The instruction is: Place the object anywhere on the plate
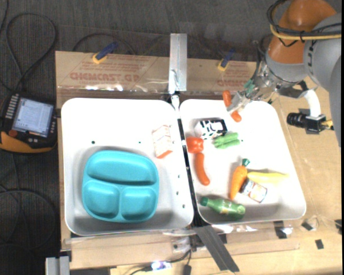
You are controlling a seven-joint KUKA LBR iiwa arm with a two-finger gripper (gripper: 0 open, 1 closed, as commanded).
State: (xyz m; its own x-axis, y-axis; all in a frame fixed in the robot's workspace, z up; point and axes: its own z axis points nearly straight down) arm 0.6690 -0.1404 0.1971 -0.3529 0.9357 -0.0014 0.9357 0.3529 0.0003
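Seen from above at a slant, two shallow white bins are sitting side by side on a brown surface (318, 171). In the left bin (74, 119), a blue plate (121, 185) with three compartments is lying toward the front. Behind it, near the divider, a small white and orange carton (163, 141) is resting apart from the plate.

The right bin (278, 130) is holding the toy foods. A carrot (238, 178), orange with a green top, is lying tilted near the middle, just beside a yellow banana (266, 176) and a small white packet (255, 191). A green bottle (223, 207) is lying along the front wall. An orange sausage (202, 168) is lying by the divider, with a red piece (194, 145) just behind it. A black and white item (210, 127) and a green vegetable (226, 140) are sitting further back.

The grey arm (309, 44) is reaching in from the right, over the bin's back right corner. Its hand (239, 102) is hanging above the rim with orange-tipped fingers (235, 116) pointing down; whether they are spread or pressed together, I cannot tell. The carrot is well apart from the hand.

A handheld screen (27, 122) is lying on the dark floor to the left.
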